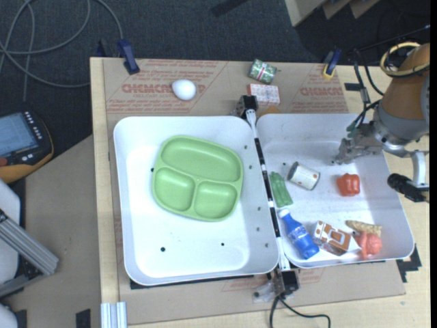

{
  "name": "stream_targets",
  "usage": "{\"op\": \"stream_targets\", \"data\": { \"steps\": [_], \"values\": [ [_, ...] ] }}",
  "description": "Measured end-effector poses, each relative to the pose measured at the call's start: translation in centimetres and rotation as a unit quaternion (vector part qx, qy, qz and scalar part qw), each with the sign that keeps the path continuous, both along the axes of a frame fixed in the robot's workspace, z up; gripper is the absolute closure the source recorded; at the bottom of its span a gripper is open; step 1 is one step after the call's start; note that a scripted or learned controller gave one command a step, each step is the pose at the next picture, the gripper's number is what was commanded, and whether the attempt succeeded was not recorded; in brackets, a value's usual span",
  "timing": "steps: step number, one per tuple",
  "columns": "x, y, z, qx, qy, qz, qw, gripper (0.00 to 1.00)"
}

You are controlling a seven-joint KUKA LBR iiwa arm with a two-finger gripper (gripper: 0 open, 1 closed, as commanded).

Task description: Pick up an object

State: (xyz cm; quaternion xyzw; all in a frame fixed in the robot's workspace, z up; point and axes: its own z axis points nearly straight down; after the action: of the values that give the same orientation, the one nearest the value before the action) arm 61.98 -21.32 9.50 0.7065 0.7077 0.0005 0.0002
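- Two shallow white bins sit side by side on our bench [205, 80]: the left bin [136, 203] bears a green three-compartment plastic tray [198, 178].
- We see the right bin [392, 217] holding a red pepper-shaped toy [349, 184], a small white-and-grey can on its side [302, 176], a green packet [280, 189], a blue bottle [298, 236].
- Our pincer [356, 144] hangs over the right bin's upper right part; we cannot tell its spread, and nothing shows between its tips.
- A white egg-shaped object [184, 89] lies on the bench behind the left bin.

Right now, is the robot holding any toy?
No. The gripper hangs over the right bin with nothing in it; the red pepper lies apart.
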Motion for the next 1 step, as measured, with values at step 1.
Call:
{"op": "stream_targets", "data": {
  "steps": [1],
  "values": [
    [-0.02,0.00,-0.03,0.0002,0.000,0.000,1.0000,0.00]
  ]
}}
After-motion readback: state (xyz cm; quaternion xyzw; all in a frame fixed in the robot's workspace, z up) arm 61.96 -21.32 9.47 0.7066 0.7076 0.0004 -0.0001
